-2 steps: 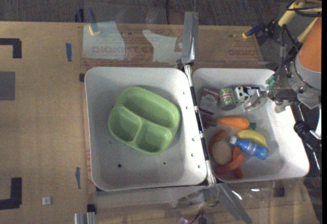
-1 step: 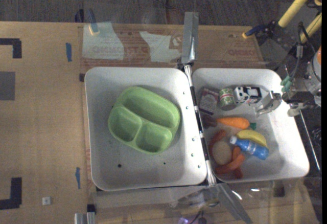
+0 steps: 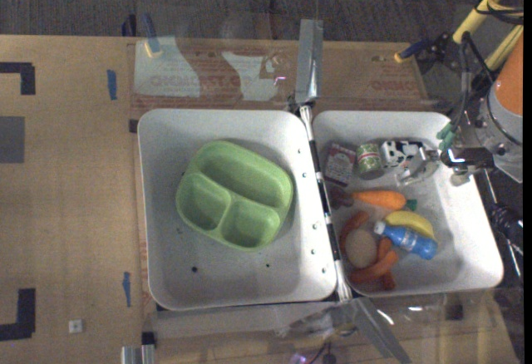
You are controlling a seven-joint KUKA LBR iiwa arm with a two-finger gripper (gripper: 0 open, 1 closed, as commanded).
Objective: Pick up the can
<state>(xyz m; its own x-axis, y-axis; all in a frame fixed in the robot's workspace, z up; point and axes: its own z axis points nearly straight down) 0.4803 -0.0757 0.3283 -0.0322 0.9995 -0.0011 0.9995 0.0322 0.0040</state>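
Observation:
The can [image 3: 369,159] is small, with a green label and a silver top. It stands upright near the back of the right bin [image 3: 474,229], between a dark red packet [image 3: 338,164] and a black-and-white toy [image 3: 398,154]. My gripper [image 3: 418,164] hangs low in the same bin, just right of that toy and roughly a can's width from the can. The toy sits between the gripper and the can. Nothing is visibly held.
An orange carrot [image 3: 379,199], a banana [image 3: 411,223], a blue bottle [image 3: 409,241], a tan round food [image 3: 360,248] and red sausages [image 3: 376,271] fill the right bin's middle and front. A green divided plate [image 3: 235,194] lies in the left bin [image 3: 166,271].

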